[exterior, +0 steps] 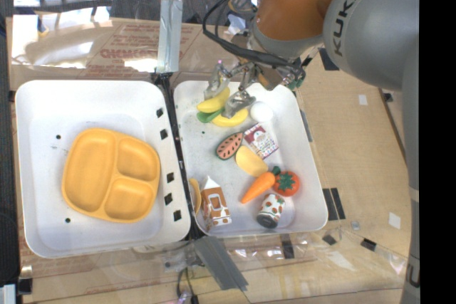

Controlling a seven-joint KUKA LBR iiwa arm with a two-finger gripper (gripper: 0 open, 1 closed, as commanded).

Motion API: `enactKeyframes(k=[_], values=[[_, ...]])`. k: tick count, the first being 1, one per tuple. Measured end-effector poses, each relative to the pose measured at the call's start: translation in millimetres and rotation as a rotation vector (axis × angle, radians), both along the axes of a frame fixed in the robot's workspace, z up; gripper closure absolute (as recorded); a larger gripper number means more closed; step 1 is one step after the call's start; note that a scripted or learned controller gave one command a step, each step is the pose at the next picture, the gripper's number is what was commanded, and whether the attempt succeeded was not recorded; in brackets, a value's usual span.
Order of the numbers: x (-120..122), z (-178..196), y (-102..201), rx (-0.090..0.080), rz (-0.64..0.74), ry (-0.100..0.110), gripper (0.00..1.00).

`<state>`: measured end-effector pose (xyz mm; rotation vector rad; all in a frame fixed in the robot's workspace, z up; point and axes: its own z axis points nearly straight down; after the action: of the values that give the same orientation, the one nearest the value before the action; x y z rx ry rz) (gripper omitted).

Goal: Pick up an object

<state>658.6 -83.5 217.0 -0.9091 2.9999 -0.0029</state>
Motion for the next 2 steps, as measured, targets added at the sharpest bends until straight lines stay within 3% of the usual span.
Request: enactKeyframes(k=[1,2], values=[[-1,14,8,0.000,0.065,0.003,1.00],[-1,32,-27,-0.001,0.079,0.004,1.00]])
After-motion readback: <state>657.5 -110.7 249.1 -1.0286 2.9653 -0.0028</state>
